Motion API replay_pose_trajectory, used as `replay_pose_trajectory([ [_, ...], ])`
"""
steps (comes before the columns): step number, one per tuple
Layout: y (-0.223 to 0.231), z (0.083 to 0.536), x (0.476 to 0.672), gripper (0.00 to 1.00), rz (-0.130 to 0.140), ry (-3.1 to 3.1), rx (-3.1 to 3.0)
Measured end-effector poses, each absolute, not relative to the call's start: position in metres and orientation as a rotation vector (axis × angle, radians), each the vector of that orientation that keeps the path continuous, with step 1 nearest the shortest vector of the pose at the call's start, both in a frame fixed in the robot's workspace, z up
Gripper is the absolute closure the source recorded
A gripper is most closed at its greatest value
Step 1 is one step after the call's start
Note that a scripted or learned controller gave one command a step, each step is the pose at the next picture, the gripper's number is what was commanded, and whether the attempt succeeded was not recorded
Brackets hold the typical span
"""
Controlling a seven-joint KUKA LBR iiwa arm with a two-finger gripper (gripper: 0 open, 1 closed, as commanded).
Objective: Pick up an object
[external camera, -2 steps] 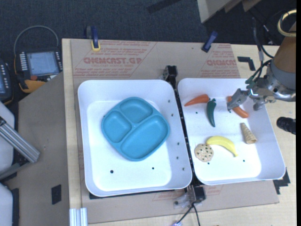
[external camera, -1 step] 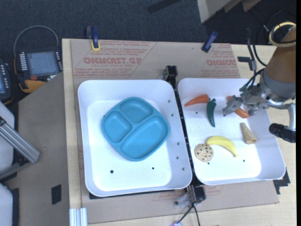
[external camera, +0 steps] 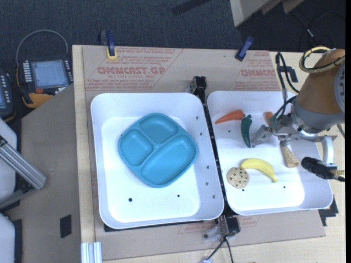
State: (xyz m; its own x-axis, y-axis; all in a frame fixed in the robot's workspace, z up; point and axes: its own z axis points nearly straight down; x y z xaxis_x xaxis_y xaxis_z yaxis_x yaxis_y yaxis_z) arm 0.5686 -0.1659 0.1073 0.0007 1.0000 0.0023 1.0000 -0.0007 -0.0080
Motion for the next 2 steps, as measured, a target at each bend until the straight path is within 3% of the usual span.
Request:
replay_pose_trajectory([
  [1,-0.166,0.122,0.571,1.00,-0.001,-2.222,-2.223],
  [2,-0.175,0.177,0.579,1.00,-0.005,-2.227,-2.227],
])
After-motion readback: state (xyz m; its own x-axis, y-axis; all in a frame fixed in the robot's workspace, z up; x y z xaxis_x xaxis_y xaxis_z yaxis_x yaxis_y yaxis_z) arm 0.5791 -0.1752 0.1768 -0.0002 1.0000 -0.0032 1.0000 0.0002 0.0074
